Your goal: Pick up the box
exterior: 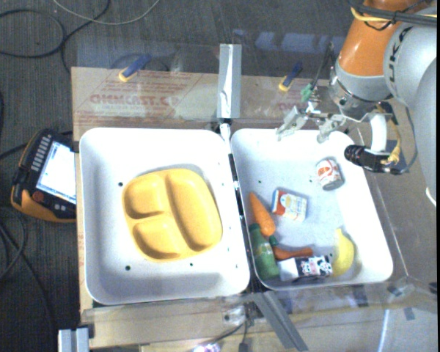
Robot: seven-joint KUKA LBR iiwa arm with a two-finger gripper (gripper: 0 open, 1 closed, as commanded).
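A small white box with a red label (290, 204) lies flat in the middle of the right bin (367, 196). A second small box with a black and white pattern (312, 267) lies against that bin's front wall. My gripper (308, 125) hangs over the bin's back edge, well behind both boxes. Its fingers (287, 127) are spread apart and open, with nothing between them.
In the right bin lie a tipped can (328, 173), a carrot (261, 213), a green bottle (264, 251), a small orange piece (293, 253) and a banana (344, 254). The left bin (95, 218) holds a yellow divided plate (172, 211). An orange handset (48, 174) sits off the bench's left.
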